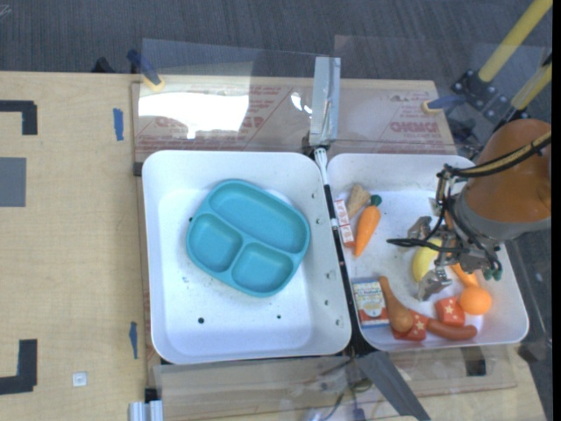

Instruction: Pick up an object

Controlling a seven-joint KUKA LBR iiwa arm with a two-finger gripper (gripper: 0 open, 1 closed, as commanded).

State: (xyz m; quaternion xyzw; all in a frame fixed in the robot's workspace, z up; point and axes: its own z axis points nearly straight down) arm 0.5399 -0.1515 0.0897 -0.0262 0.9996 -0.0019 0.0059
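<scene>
Two white bins sit side by side on the surface. The left bin carries one thing: a single blue divided plate with three compartments, lying flat near the middle.

Over to the right bin, and it's busy. One carrot, orange with a green top, lies at a slant near the divider. Just beside it toward the upper left, one tan piece of toy food, and one small red-and-white packet tight against the bin wall. Lower down, one printed carton lies flat. Touching its right edge, one brown drumstick shape runs down toward the front. One red sausage lies along the front wall, one red block with a white mark just above it, and one round orange fruit next to that.

The arm, grey with its orange band, comes in from the right, and the gripper is down in the bin, right over one yellow object, a banana-like piece. That yellow piece sits in the middle right of the bin, touching or just under the gripper hardware. Whether the fingers are released or clenched on it, I cannot tell; the metal parts overlap too much here.
</scene>
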